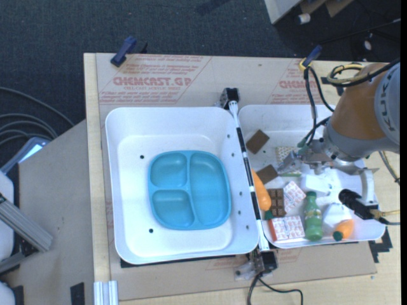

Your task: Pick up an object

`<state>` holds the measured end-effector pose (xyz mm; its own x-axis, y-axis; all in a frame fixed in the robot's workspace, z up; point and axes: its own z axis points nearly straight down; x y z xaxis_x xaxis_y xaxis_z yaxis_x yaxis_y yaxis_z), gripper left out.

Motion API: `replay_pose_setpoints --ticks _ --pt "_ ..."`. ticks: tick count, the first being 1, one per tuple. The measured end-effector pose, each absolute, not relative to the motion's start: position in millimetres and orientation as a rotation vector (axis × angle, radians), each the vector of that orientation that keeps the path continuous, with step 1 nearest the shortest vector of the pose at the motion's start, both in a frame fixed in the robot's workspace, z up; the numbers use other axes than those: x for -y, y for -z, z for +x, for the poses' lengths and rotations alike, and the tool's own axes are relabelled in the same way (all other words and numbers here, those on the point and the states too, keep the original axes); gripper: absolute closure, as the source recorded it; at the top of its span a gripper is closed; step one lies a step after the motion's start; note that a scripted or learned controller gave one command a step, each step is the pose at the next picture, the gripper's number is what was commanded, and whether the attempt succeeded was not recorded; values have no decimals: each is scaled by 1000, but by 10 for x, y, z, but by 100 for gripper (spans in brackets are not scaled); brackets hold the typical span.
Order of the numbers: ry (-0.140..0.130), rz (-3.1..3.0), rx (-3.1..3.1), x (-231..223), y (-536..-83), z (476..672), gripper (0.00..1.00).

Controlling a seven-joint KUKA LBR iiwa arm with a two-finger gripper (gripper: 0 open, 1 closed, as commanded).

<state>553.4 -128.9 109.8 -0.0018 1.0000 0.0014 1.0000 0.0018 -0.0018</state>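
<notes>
Objects for picking all lie in the right bin [280, 116], and your gripper [304, 159] is down among them near the bin's middle. You cannot tell from above whether it is spread or closed, nor whether it grips anything, because the grey wrist and its orange band cover it.

You have a green bottle [311, 216] with a rounded plastic body lying near the front wall, and beside it a flat red-and-white packet [285, 228] with a printed face. A second such packet [294, 197] lies just behind it. A dark brown chocolate-like bar [276, 200], ridged into squares, sits next to an orange carrot-shaped piece [261, 191] that lies along the left wall. Two flat brown squares [257, 141] [266, 173] lie farther back. A small orange item [343, 229] rests at the front right.

Your left bin [127, 132] holds a smooth blue plate [189, 189] with three compartments, rounded at the corners.
</notes>
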Motion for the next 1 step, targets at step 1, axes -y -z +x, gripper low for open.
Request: replay_pose_setpoints --ticks 1 --pt "1 -2219 2222 903 -844 6057 0"
